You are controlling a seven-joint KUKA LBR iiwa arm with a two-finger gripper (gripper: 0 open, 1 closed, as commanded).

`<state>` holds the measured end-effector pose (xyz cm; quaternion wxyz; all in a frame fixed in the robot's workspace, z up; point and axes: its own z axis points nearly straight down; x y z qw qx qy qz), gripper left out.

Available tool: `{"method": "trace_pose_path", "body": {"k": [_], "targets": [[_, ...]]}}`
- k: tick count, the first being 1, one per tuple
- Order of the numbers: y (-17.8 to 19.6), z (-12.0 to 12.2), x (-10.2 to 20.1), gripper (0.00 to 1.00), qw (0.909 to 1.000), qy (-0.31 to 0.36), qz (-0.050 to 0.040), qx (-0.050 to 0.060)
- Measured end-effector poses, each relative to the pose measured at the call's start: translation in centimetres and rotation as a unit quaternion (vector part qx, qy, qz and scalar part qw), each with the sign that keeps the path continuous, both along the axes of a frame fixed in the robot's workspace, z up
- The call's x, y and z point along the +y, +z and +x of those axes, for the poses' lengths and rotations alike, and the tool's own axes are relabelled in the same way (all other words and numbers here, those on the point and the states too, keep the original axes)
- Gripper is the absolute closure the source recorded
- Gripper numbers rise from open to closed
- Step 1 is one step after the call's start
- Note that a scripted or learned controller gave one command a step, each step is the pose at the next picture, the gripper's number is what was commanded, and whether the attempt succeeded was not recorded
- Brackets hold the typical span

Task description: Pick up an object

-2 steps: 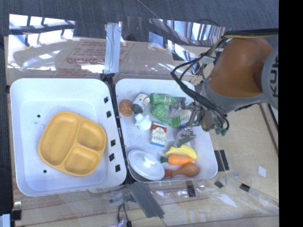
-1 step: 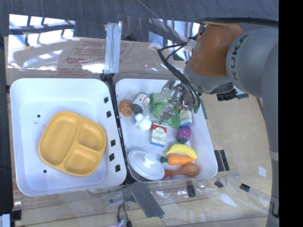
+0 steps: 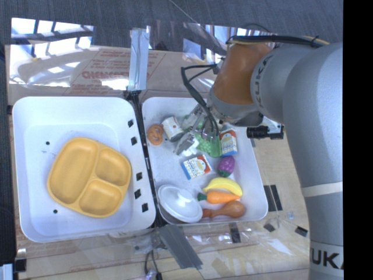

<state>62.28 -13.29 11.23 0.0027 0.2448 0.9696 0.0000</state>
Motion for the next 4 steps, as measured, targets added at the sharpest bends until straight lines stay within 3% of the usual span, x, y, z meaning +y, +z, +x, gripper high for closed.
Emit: {"method": "trace_pose_path", "body": {"k": [1,2,3,4], "targets": [[-2.2,2.2,3.8,0.00,1.0000,0.007,0.0011,0.003],[-2.2,-3.4,2.3,0.00,0.9989,-0.046,0.0006,0.005],[-1.2,-3.3,2.3,1.00,0.9991,-0.042,-0.0009,0.004],[9.4,0.9,4.2,1.00,0.9979,-0.064,0.0006,-0.002]]}}
